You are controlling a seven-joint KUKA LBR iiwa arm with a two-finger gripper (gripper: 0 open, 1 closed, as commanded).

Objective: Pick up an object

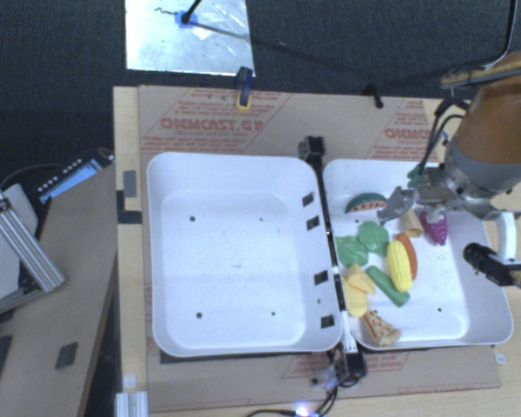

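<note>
Several toy foods lie in the right bin: a watermelon slice, green leaves, a yellow corn cob, a green cucumber, yellow pieces, a tan wedge, purple grapes and a small tan piece. My gripper hangs low over the bin's far part, just above the tan piece and the grapes and to the right of the watermelon slice. I see nothing lifted off the bin floor.
The left bin sits beside the right one, with a black-clipped divider between them. A black fitting juts over the right bin's right rim. The arm's orange band looms above the far right corner.
</note>
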